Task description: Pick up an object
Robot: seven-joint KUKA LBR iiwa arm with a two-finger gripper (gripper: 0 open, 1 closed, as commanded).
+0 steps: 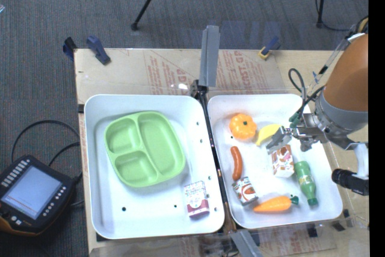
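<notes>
Jaws (pixel 283 140) hover just above the carton (pixel 283 162).

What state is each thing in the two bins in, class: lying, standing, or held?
green divided plate: lying flat in the left bin
small carton: lying in the left bin, near corner
orange pumpkin: sitting upright
sausage: lying
carrot: lying
green bottle: lying on its side
gripper: hovering over a juice carton, grip unclear

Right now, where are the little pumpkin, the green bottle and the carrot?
pumpkin (pixel 242 126), camera view, middle of its orange body.
green bottle (pixel 304 180), camera view, middle of its body.
carrot (pixel 274 205), camera view, middle of its orange part.
</notes>
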